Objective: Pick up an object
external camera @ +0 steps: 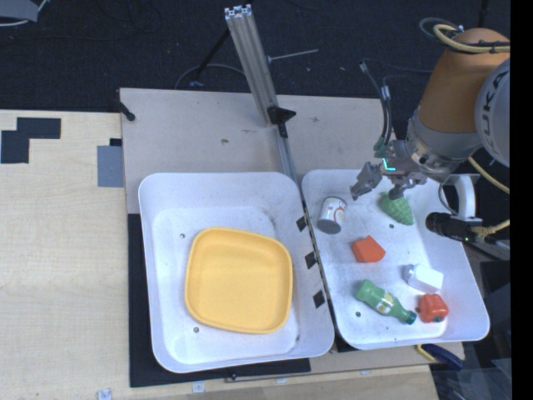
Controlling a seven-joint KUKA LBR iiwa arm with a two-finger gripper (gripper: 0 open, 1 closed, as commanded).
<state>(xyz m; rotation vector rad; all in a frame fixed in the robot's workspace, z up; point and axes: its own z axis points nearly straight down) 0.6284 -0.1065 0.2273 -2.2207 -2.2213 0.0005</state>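
My gripper (382, 188) hangs over the back of the right bin (466, 327), its two fingers spread apart with nothing between them. A green ridged object (399, 209) lies just beside the right finger. A small silver can (331, 215) lies to the left of the fingers. Nearer the front are an orange block (368, 249), a green bottle (384, 302), a white-and-grey piece (422, 276) and a red-orange object (432, 307).
The left bin (158, 207) holds a yellow square plate (239, 279). A slanted aluminium rail (258, 57) rises behind the bins. A black cylinder (450, 225) juts over the right bin's far-right rim.
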